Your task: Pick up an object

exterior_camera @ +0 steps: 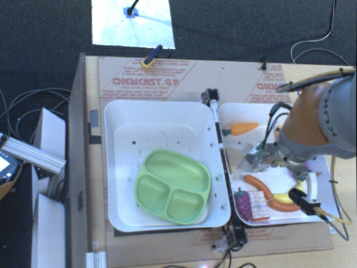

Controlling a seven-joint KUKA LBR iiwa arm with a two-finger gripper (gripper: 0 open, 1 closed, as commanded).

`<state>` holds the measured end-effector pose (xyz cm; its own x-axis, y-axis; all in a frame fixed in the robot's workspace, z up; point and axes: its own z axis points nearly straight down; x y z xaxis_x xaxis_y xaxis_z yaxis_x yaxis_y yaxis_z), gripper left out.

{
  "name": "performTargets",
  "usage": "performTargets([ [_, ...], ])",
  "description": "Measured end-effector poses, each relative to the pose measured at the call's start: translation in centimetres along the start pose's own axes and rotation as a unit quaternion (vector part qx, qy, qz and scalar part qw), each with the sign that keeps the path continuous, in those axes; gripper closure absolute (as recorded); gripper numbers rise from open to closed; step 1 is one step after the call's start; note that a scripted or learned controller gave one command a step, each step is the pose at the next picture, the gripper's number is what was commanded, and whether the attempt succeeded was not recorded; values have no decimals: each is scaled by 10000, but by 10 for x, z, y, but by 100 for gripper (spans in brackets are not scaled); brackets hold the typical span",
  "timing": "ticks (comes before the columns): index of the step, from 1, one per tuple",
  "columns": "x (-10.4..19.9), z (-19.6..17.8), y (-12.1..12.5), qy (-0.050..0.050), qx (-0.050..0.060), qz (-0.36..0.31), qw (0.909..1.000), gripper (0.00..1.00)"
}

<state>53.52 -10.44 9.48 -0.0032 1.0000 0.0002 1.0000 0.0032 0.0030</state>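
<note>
Right, arm [321,116] is in from the right, hanging over the right bin [241,110]. End effector [260,158] sits low near the bin's middle; can't tell if it's wide or narrow, nothing visibly held. Toy carrot [243,129] lies just behind it, toy hot dog [259,185] just in front, both apart from it. Banana [287,197], second sausage [283,206], red-and-white box [257,205] and purple grapes [243,202] crowd the near edge. Left bin [128,121] holds a green divided plate [173,186].
</note>
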Motion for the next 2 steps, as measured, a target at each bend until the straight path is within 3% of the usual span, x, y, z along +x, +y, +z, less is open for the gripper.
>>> performTargets([
  [1,0,-53,-38,0,6,10,10000,100],
  [2,0,-53,-38,1,8,10,10000,0],
])
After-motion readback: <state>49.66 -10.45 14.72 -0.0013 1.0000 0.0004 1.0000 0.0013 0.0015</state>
